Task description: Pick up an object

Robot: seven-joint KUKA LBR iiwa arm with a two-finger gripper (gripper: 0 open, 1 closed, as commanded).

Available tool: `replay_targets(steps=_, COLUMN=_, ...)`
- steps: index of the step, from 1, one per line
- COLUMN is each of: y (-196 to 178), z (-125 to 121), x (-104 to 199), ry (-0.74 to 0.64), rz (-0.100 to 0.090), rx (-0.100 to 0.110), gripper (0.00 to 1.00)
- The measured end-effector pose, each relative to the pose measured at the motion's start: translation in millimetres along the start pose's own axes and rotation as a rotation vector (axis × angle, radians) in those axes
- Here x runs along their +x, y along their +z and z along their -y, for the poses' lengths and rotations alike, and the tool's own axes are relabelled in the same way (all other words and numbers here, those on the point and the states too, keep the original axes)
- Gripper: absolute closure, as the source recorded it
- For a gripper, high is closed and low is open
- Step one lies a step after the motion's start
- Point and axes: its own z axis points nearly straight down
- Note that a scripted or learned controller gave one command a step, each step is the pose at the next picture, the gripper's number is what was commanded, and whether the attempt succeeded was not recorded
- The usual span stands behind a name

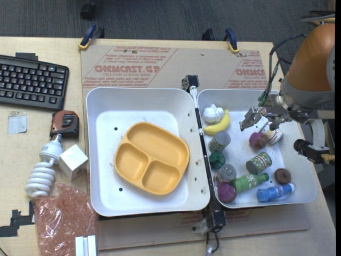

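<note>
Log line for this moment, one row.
gripper: open, over right bin, nothing held | purple object: just below | yellow tray: left bin

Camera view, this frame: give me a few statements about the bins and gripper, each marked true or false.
1. The yellow divided plate lies in the left bin. True.
2. The banana lies in the left bin. False: it is in the right bin.
3. The gripper is above the right bin. True.
4. The blue bottle sits on the plate. False: it lies in the right bin's near corner.
</note>
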Motion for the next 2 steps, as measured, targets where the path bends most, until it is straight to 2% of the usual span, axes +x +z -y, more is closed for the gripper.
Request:
replay_targets(steps=1, y=107, z=9, x=-46, ry=0.002, rz=0.0, rx=0.0, gripper=0.0)
replay_targets(steps=2, y=97, z=8, x=-47, ry=0.004, rz=0.001, rx=-0.002, gripper=1.0)
